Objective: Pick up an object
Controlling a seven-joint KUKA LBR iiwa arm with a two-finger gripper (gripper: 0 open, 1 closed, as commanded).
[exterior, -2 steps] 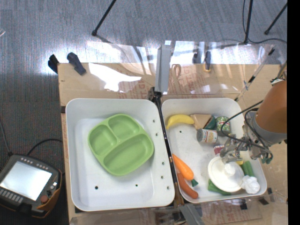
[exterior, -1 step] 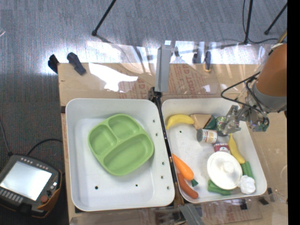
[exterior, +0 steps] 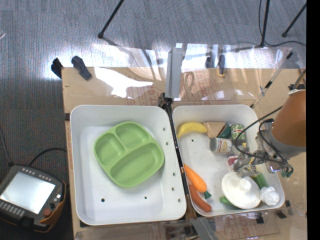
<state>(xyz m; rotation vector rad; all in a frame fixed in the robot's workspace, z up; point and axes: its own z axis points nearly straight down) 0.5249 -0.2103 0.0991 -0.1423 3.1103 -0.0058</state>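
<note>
The right bin (exterior: 212, 108) holds a yellow banana (exterior: 191, 129), an orange carrot (exterior: 196, 179), a red sausage (exterior: 201, 200), a small grey jar (exterior: 221, 145) on its side, a green can (exterior: 237, 131), a brown wedge (exterior: 215, 128) and a round white lidded dish (exterior: 241, 190). My gripper (exterior: 248, 166) hangs low over the bin's right half, just above the white dish and right of the jar. It hides part of a red and white item beneath it. A white crumpled lump (exterior: 270, 196) and a green piece (exterior: 261, 180) lie under the wrist.
A green divided plate (exterior: 129, 153) lies in the left bin (exterior: 80, 134). The two bins meet at a ridge (exterior: 175, 149). A clear screen (exterior: 225, 79) stands behind the bins. A control pendant (exterior: 27, 194) rests on the floor at left.
</note>
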